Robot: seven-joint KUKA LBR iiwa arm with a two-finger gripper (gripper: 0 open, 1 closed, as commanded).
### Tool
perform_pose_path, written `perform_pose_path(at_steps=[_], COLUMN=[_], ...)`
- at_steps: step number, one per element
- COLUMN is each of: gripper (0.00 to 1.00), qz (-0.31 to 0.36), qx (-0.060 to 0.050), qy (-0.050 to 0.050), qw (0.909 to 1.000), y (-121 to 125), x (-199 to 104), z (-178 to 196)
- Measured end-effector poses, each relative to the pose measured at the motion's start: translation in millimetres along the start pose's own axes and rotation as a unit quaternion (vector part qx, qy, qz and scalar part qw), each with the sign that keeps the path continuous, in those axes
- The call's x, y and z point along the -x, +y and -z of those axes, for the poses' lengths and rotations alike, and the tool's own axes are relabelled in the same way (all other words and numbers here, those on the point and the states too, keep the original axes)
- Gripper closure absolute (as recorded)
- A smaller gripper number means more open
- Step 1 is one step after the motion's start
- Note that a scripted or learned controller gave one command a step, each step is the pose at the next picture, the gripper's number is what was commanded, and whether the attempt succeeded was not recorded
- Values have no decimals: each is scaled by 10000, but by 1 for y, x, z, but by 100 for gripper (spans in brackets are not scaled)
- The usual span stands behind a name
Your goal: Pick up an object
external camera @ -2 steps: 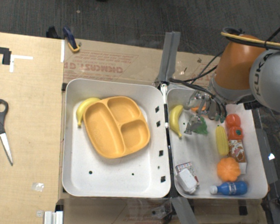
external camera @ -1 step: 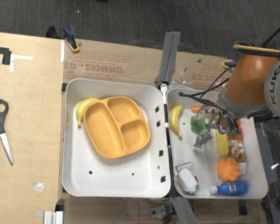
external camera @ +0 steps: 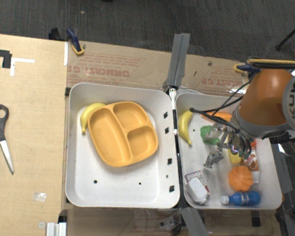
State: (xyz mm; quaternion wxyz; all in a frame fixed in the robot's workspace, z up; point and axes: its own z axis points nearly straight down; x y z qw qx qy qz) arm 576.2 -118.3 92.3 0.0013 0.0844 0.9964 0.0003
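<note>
The right bin (external camera: 184,159) holds several loose objects: a yellow banana (external camera: 184,127) at its left wall, a green item (external camera: 208,133), an orange fruit (external camera: 241,178), a blue bottle (external camera: 244,199) lying at the front, and a white packet (external camera: 197,187). My gripper (external camera: 215,158) hangs low over the middle of this bin, between the green item and the white packet, below the orange band of the arm (external camera: 264,102). A small yellow object (external camera: 235,157) and a red-and-white pack (external camera: 253,162) lie just right of the gripper, partly hidden by the wrist.
The left bin (external camera: 126,187) contains a yellow divided plate (external camera: 121,132) with a second banana (external camera: 89,114) tucked behind its left edge. Scissors (external camera: 0,133) lie on the wooden bench at far left. A grey divider bar (external camera: 178,61) stands between the bins at the back.
</note>
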Motion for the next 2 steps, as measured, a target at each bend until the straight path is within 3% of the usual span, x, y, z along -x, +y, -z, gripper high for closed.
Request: perform_pose_path(at_steps=[1, 2], gripper=[0, 0], qz=[789, 562], qx=[-2, 4], qy=[-27, -13], qw=[9969, 9984], y=[9, 34], x=[73, 70], z=[2, 1])
